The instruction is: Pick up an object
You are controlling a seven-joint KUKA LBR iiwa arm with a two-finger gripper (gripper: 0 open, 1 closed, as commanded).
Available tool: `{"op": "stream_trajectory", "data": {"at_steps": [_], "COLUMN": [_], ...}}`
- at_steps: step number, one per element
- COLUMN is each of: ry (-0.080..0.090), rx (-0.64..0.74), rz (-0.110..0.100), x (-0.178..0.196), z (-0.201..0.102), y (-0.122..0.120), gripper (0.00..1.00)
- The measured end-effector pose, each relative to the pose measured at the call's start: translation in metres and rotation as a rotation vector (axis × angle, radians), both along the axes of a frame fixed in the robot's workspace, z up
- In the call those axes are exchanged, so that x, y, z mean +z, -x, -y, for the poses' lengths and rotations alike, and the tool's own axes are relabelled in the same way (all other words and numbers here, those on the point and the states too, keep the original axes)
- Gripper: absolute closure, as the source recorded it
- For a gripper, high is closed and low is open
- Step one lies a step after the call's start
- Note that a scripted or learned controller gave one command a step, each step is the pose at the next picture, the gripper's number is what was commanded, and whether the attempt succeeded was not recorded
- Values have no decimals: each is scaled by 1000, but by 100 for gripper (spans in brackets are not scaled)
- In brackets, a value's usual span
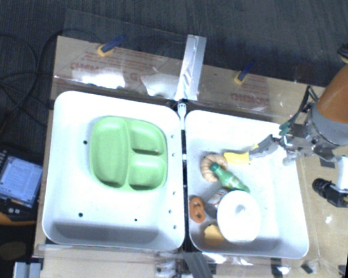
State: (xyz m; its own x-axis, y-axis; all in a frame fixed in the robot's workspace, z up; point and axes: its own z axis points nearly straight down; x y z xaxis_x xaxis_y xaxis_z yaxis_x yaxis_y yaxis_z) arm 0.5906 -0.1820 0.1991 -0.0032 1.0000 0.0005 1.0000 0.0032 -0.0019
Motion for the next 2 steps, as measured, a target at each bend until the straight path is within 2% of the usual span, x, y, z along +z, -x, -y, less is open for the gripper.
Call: {"op": "stream_trajectory", "data": {"at_steps": [1, 2], "ry": [2, 7], "rx": [-428, -384], "rz": [-1, 12], "x": [-90, -110], "z": [-38, -18], "y": [-13, -29], "gripper": [0, 0]}}
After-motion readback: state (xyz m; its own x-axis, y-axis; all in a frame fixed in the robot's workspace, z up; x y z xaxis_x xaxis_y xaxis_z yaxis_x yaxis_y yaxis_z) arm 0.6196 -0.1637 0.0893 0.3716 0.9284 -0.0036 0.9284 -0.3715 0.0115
